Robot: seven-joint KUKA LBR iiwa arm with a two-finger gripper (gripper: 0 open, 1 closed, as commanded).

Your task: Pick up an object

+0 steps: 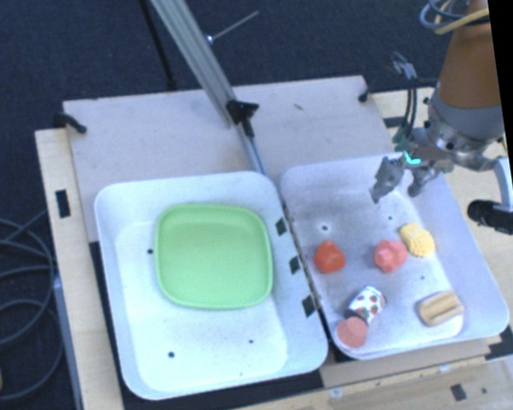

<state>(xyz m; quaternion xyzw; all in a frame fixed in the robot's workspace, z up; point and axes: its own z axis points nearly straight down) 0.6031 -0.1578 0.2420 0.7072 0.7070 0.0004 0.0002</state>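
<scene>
Nearest the camera, along the front edge of the right bin (471, 245), lie a red disc-shaped toy (352, 332) at the front left corner, a white spotted cup (368, 303) just behind it, and a tan bread-like piece (439, 307) toward the front right corner. Further back, about mid-bin, sit an orange-red ball (329, 257), a pink-red toy (389, 254) and a yellow corn-like piece (418, 240) just beside it; any of these could serve as the object to pick up, and they lie loose and apart, which leaves room for fingers to come down around one. The left bin (123, 265) carries a green plate (213, 255) lying flat near its centre. Farthest back, the gripper (398, 176) hangs over the rear right part of the right bin, fingers spread apart with nothing between them, apparently poised above the bare rear floor rather than over any toy, so a descent here would likely miss.
</scene>
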